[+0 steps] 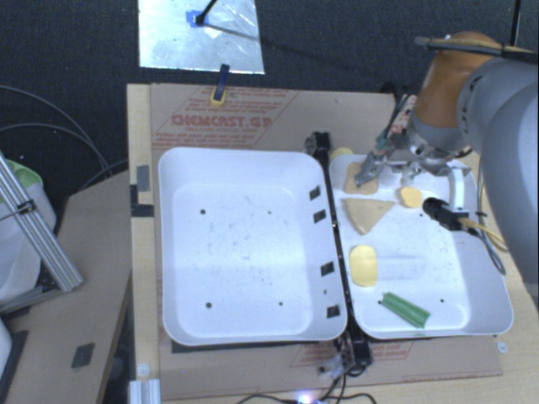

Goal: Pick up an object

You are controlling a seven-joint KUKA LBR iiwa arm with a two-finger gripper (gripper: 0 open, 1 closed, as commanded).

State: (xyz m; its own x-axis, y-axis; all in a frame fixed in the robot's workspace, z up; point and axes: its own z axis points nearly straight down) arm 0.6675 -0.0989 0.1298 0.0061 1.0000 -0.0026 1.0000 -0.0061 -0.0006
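Note:
My gripper (pixel 368 173) reaches down into the far left part of the right bin (pixel 480 310), right over a tan piece (pixel 360 186) that it partly hides. Just in front of it lies a tan wedge (pixel 369 213). A small yellow round piece (pixel 410 197) sits to the gripper's right. A pale yellow oval (pixel 363 265) rests near the bin's left wall, and a green cylinder (pixel 407 309) lies near the front edge. I cannot make out whether the gripper touches the tan piece.
The left bin (pixel 244 251) stands beside the right one, with a black hinge strip (pixel 330 225) between them. A small yellow thing (pixel 340 152) sits at the right bin's far left corner. The grey arm (pixel 497 116) comes in over the right bin's far right.

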